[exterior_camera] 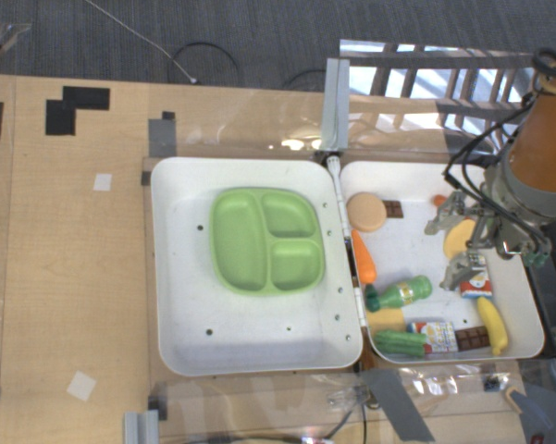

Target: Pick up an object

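Item: yellow piece (457,240), apparently a toy fruit, lemon or banana sort, partly hidden by the fingers. It lay in the right bin (527,340), toward that bin's right wall and just right of bare white floor. Judged light, rigid moulded plastic, smooth and likely slippery; rounded, so best taken across its narrow width near the middle, where the jaws would not squeeze it out sideways. Not fragile.

Gripper (464,240): poised directly over the yellow piece, its metal fingers (441,218) splayed to either side of it. The jaws stood moderately wide; whether they touched the piece could not be told, and nothing was seen clamped between them.

Neighbours, placed from the yellow piece:
- small red, white and blue packet (476,285), just below it, near the lower finger.
- banana (493,325), further below, along the bin's right wall.
- green bottle with yellow label (400,294), below and left.
- carrot (363,259), well to the left, against the bin's left wall.
- tan round bun (367,212), up and left, with a brown block (394,210) beside it.
- small orange bit (439,201), just above left.
- wrapped bar (444,337) and green vegetable (400,343), along the bin's lower edge.

Left bin (180,340): well apart to the left, holding a green divided plate (265,240). Both bins sat on the wooden surface (65,294).
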Available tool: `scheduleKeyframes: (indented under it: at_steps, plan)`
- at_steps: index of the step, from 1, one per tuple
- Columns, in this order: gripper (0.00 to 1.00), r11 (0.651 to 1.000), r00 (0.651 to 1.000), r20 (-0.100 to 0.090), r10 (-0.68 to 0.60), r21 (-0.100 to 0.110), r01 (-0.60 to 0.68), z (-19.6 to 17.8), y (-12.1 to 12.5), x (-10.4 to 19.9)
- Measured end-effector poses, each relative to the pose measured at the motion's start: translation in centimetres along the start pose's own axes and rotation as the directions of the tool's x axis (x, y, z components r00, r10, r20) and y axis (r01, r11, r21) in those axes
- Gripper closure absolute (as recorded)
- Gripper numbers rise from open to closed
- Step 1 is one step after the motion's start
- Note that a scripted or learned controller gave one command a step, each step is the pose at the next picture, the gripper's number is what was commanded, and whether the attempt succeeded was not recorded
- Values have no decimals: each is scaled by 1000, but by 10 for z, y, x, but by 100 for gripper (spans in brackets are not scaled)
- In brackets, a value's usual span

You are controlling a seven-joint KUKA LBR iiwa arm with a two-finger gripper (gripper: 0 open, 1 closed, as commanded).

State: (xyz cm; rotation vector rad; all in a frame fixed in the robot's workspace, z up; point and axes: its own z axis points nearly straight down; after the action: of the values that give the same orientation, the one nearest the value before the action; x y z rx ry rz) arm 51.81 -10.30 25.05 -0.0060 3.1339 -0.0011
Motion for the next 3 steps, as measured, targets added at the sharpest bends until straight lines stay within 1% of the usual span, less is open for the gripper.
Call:
scheduleKeyframes:
  at_steps: [1, 2, 3]
  plan:
    - [0, 994, 994, 3, -108, 3, 108, 156, -99, -6]
    - [0, 999, 999, -6, -41, -1, 41, 164, -102, -151]
    - [0, 994, 994, 3, -113, 1, 113, 163, -103, -113]
